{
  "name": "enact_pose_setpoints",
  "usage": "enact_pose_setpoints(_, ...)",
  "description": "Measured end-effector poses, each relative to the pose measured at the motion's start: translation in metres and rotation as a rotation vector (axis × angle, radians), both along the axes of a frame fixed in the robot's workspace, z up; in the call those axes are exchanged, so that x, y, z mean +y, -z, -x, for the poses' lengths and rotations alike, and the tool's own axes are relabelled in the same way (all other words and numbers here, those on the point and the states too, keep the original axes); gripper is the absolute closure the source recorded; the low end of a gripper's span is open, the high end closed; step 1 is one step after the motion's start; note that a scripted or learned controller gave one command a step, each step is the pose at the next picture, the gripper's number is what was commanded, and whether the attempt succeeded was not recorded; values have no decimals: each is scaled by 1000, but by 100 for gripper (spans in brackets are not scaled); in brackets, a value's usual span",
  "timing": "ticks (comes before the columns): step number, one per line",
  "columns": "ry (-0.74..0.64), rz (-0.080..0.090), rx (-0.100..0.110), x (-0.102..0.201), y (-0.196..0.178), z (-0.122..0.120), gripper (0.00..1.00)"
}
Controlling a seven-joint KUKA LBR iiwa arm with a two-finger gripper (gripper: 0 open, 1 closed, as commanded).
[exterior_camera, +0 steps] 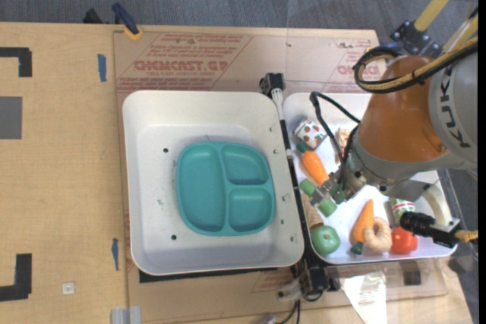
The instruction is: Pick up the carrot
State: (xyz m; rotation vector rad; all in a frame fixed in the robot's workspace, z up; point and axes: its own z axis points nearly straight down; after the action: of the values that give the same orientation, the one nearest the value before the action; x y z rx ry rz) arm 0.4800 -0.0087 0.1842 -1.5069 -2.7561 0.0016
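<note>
Nearest the camera, in the right bin [380,258], lie a green apple [326,239], a carrot [363,219] beside a doughnut [377,237], and a red piece [403,240]. Farther in, the gripper [334,190] hangs just beside a second carrot [313,165]; how it stands cannot be told. The left bin [144,163] holds a teal tray [225,188].

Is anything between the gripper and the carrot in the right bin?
Nothing visible stands between them. The gripper sits low in the right white bin, right beside the lower end of the orange carrot with green top. A second orange carrot lies farther along, near the green apple.
</note>
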Motion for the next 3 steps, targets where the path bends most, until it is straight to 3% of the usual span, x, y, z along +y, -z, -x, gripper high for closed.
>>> enact_pose_setpoints(1, 319, 1, -4, -34, -43, -7, 100)
enact_pose_setpoints(2, 316, -3, 5, 144, 6, 3, 100)
enact_pose_setpoints(3, 105, -2, -6, 119, 80, -14, 100)
